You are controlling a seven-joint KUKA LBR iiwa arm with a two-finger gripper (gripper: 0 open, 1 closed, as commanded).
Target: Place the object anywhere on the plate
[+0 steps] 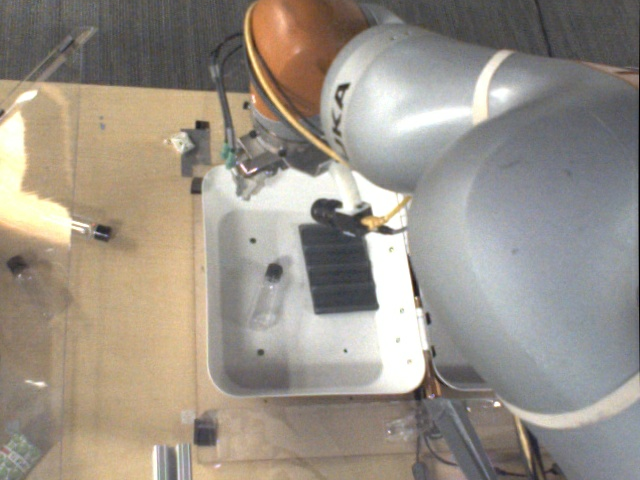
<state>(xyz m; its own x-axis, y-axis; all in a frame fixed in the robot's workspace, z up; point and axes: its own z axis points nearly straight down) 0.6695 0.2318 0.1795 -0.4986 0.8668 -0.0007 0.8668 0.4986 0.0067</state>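
Overhead, the grey arm takes up most of the right side, its orange band curving over the far edge of the bench. Below it sits a shallow white bin, whose near and left walls show plainly; a sliver of the second bin peeks out under the arm at the right. On the floor of the left bin lies a dark ribbed plate, a flat rectangle tilted slightly, toward the bin's right half. The gripper hangs over the bin's far left corner, well apart from the plate; whether it is spread or closed cannot be told from this angle. A small clear bottle with a dark cap lies on its side on the bin floor, just left of the plate and not touching it.
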